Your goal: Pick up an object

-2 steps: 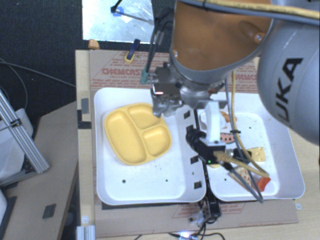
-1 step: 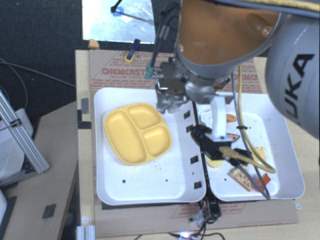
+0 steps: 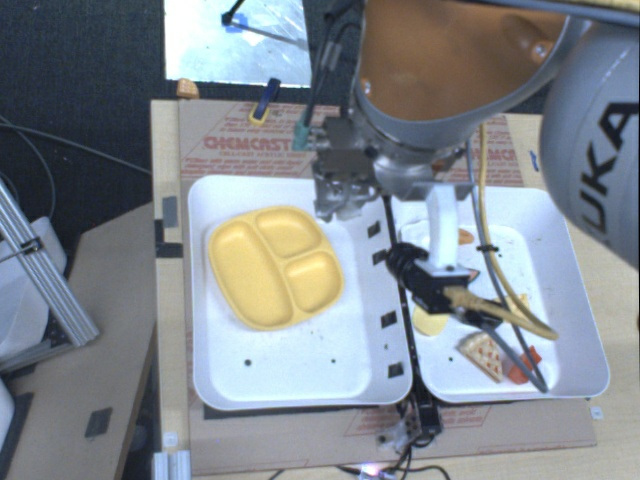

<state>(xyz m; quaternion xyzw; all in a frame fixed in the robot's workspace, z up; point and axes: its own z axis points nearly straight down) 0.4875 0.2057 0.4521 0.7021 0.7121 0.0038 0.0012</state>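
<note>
Yellow divided plate lies flat in the left bin, toward its far side. Gripper is over that bin's far right corner, just beside the plate rim. Opening: can't tell; no grasp visible. Bins sit on printed cardboard. Dark carpet around, shiny sheet behind.

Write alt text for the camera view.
The gripper hangs over the far edge of the left bin, which holds a yellow divided plate. The right bin holds small items, including a waffle piece.
</note>
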